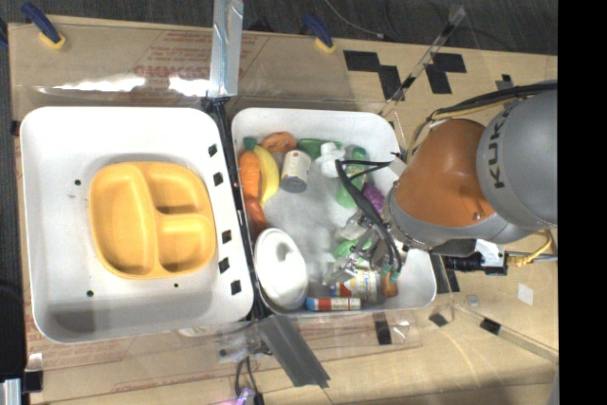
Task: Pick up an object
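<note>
The right bin (313,121) holds a clutter of small objects: a banana (266,173), an orange carrot-like piece (249,175), a white cylinder (295,170), green items (320,149), a white round bowl (279,265) and a small bottle with a red and yellow label (363,285). My gripper (365,247) reaches down into the lower right part of this bin, among green and clear pieces just above the bottle. The wrist and cables hide its fingers. The orange band (441,174) sits over the bin's right rim.
The left bin (57,138) holds a yellow divided tray (152,218). A pen-like stick (332,303) lies along the right bin's front wall. Blue clamps (44,25) and a silver tape strip (225,43) sit on the cardboard at the back.
</note>
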Robot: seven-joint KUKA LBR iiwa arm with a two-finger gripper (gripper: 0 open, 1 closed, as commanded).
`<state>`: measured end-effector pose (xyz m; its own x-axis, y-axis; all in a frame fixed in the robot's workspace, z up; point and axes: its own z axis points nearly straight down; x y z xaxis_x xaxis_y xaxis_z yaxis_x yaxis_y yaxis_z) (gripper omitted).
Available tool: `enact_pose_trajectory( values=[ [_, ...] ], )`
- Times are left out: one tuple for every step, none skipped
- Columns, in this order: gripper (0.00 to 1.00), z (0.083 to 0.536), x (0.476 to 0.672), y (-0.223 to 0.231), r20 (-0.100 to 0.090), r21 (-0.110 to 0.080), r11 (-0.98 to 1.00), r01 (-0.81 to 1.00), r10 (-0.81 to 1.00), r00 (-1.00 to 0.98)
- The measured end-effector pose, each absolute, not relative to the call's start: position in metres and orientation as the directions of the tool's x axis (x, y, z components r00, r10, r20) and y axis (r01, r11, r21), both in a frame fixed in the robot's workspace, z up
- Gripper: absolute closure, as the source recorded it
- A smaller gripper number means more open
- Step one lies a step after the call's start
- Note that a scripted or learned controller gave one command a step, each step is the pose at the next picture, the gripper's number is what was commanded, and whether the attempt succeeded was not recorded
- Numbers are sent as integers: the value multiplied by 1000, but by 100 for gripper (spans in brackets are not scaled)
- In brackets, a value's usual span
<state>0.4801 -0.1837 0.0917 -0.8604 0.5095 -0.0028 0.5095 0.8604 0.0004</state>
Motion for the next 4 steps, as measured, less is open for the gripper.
enact_pose_trajectory(
  values=[
    [0,92,493,-210,-2,0,941,340,340,-941],
    [100,102,495,-208,-3,2,942,336,336,-942],
    [100,245,489,-156,-7,1,900,436,436,-900],
    [100,252,490,-156,-2,-1,902,432,432,-902]
  ],
)
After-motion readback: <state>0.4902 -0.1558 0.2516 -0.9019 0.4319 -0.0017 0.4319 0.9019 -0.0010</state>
